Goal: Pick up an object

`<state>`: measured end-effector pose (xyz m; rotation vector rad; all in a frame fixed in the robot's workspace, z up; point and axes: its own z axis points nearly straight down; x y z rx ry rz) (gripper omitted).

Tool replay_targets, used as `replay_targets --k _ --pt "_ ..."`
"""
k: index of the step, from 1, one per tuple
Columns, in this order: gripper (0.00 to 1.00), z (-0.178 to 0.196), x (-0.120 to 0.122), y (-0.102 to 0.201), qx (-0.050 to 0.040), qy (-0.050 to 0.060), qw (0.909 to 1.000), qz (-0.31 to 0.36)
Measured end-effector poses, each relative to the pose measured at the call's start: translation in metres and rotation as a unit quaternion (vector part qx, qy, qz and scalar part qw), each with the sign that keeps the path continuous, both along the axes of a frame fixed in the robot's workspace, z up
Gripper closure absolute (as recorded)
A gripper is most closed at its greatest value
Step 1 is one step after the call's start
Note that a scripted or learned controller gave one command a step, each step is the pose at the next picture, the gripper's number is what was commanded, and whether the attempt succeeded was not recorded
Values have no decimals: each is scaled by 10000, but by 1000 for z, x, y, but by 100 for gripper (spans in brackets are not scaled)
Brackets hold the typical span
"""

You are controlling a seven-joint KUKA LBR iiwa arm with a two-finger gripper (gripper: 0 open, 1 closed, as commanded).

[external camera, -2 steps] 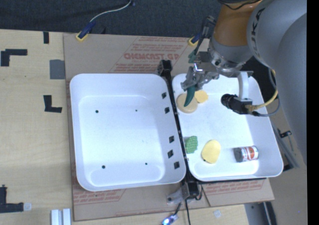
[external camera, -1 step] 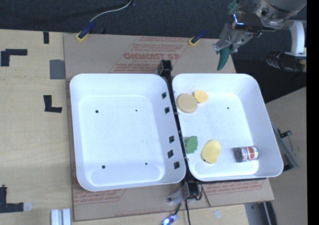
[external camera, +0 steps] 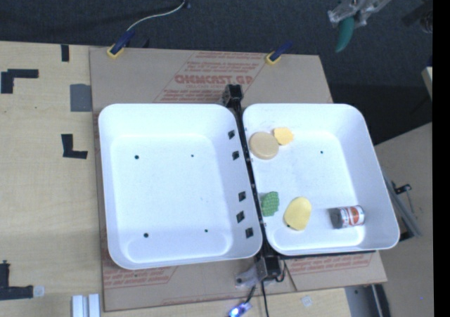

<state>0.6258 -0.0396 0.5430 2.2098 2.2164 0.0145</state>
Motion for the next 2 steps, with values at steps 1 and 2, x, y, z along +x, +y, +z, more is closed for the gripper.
replay_targets --k 1,2 --pt "100 -172 -12 68 13 168 9999 18" --pt "100 -247 -77 141 10 145 9999 27"
